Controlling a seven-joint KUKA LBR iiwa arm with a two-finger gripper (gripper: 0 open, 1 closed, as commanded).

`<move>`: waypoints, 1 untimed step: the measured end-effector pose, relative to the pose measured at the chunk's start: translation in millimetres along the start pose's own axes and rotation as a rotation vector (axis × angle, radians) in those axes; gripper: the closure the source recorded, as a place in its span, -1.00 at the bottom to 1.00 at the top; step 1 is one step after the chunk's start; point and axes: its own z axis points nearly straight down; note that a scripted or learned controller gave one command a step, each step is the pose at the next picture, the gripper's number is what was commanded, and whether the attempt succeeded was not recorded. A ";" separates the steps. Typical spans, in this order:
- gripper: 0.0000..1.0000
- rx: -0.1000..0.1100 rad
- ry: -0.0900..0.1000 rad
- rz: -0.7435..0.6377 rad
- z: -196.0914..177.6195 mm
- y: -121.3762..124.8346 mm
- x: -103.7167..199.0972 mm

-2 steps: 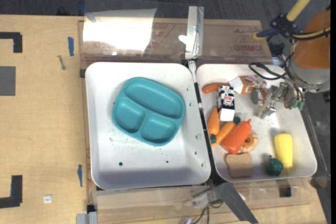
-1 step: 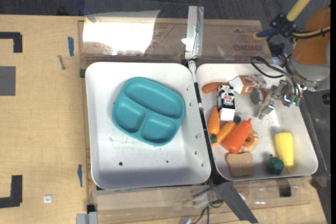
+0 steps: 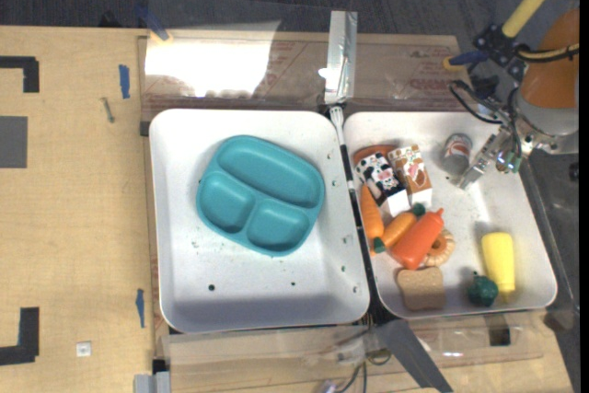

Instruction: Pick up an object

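From my station I see the gripper (image 3: 474, 168) low over the upper right part of the right bin (image 3: 534, 225), its metal tips pointing down and left toward the bin floor; I cannot tell how far the jaws stand apart, and nothing shows between them; just beside the tips, to the left, lies a small silvery object (image 3: 456, 146), near but whether touching I cannot say. The arm (image 3: 550, 78), grey with its orange band, comes in from the right edge over the bin's corner.

The objects to pick sit lower and leftward in that same bin: a yellow piece (image 3: 499, 259) near the right wall, well apart from the gripper; a dark green piece (image 3: 481, 292) just below it; an orange carrot toy (image 3: 419, 236) tilted among a cluster by the left wall; a tan block (image 3: 421, 287) under that cluster; a black-and-white cow-patterned carton (image 3: 377, 172) and a small printed box (image 3: 410, 168) above.

The left bin (image 3: 184, 271) holds a teal divided plate (image 3: 260, 193), lying flat near its middle; both bins rest on the table (image 3: 64, 225).
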 end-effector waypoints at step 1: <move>1.00 0.001 -0.015 0.132 -1.5 1.9 7.9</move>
